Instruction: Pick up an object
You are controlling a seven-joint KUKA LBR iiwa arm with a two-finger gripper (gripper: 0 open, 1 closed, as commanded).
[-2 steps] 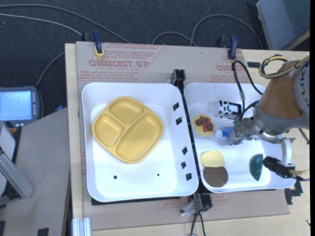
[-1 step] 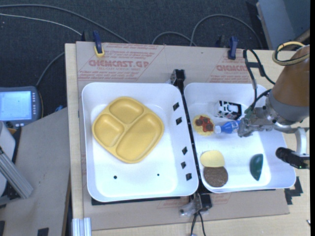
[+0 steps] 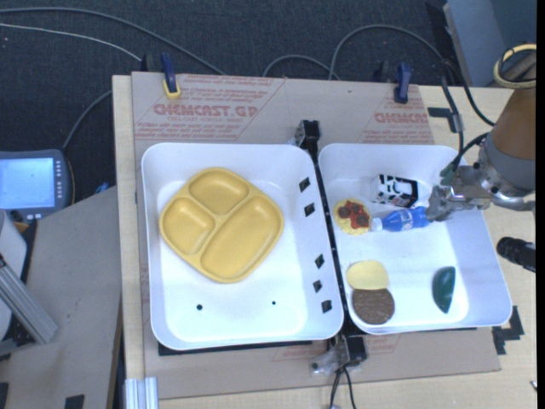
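The right bin [image 3: 477,254] holds a blue bottle [image 3: 404,221] lying on its side, a black-and-white packet [image 3: 397,189], a red and yellow food piece [image 3: 352,216], a pale yellow disc [image 3: 367,273], a brown patty [image 3: 373,305] and a dark green object [image 3: 444,288]. My gripper [image 3: 444,203] hangs over the right bin's right part, just right of the blue bottle's end. I see nothing between its fingers.
The left bin [image 3: 170,313] carries a yellow divided plate [image 3: 222,223]. A black divider with clips [image 3: 317,228] runs between the bins. Blue clamps [image 3: 169,83] hold the cardboard at the back. A small monitor [image 3: 32,181] stands at far left.
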